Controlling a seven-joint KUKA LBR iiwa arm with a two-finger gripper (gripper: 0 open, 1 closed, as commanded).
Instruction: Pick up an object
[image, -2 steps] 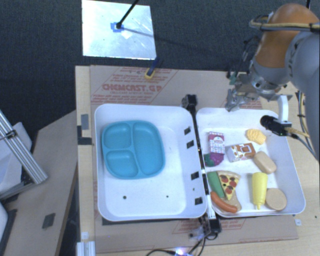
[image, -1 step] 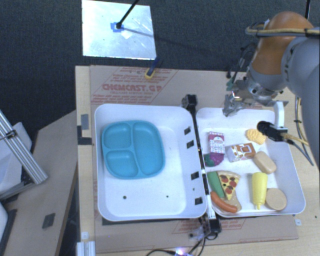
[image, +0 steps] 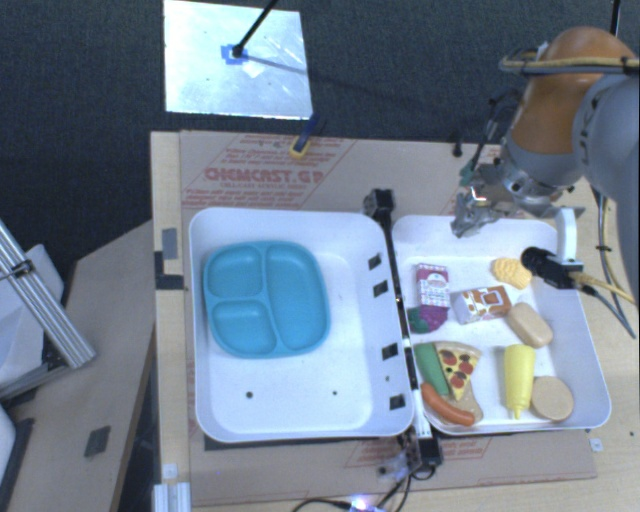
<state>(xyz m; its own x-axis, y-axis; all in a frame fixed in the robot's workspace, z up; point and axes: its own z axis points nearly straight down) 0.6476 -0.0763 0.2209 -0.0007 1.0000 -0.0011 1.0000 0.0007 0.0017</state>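
Toys lay crowded in the right bin (image: 590, 395); nearest the gripper (image: 468, 222) was the pink carton (image: 432, 285), just below and slightly left, long axis running away from it. Whether the gripper held anything I could not tell.

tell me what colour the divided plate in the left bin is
Light blue; the divided plate shows best in the camera view.
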